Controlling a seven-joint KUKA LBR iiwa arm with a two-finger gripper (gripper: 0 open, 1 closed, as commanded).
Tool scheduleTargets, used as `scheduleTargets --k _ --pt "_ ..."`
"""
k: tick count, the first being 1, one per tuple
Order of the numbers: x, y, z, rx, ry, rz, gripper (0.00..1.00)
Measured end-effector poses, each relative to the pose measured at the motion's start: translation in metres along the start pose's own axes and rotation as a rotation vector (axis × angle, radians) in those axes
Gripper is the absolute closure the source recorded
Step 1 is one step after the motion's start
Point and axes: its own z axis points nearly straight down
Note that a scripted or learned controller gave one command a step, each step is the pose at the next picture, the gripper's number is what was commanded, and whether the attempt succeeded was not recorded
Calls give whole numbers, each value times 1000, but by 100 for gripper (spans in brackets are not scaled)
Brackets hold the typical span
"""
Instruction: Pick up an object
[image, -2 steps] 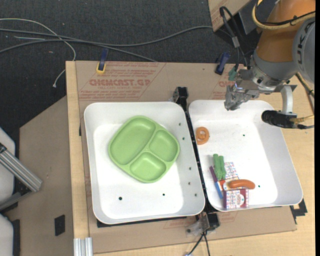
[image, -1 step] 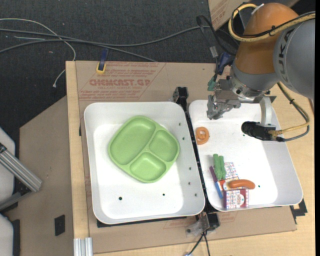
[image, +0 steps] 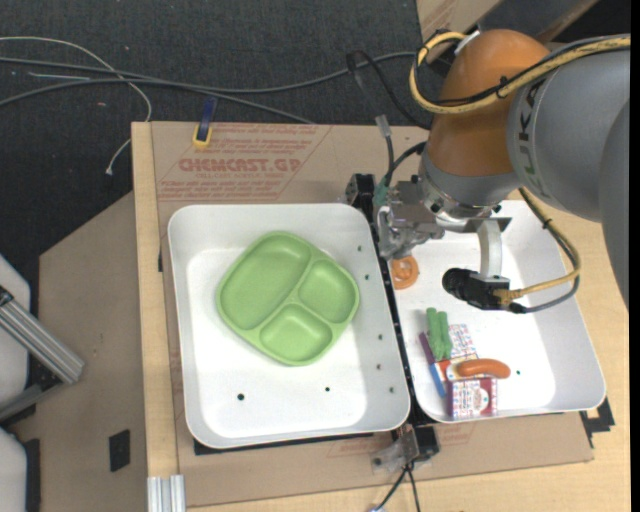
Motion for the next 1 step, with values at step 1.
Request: scheduleTargets --k 1 --pt "48 -38 -4 0 -1 1 100"
